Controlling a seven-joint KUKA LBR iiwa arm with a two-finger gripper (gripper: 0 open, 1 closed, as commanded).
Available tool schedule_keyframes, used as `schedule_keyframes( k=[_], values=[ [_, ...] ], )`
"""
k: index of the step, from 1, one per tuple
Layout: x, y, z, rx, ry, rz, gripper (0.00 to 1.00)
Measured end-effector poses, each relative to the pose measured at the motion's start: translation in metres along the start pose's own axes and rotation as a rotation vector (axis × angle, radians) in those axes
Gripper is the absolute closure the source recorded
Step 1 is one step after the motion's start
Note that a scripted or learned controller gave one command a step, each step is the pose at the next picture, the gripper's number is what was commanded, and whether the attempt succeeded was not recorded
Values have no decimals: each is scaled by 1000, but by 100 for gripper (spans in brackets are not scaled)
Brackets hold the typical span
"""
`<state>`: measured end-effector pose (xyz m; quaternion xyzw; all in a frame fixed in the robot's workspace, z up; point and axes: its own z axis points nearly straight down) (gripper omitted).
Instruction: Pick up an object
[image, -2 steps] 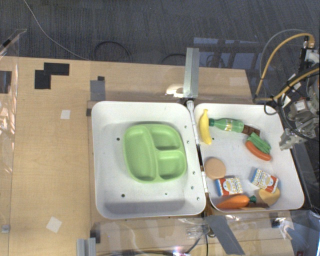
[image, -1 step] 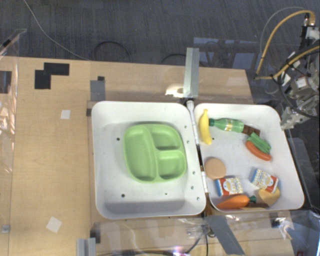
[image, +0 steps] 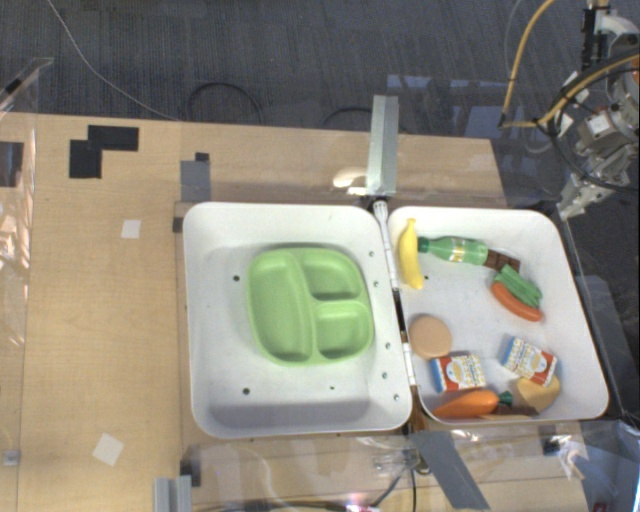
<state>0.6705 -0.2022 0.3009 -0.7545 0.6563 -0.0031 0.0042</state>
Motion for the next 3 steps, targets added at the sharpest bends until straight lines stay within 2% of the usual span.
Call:
schedule_keyframes(
  k=[1,2,3],
  values=[
    [-5,17,23,-3,-2,-412,100],
    [-19,55,51,-6,-2,-743,100],
    [-10,21,9,-2,1,-733,100]
  ],
)
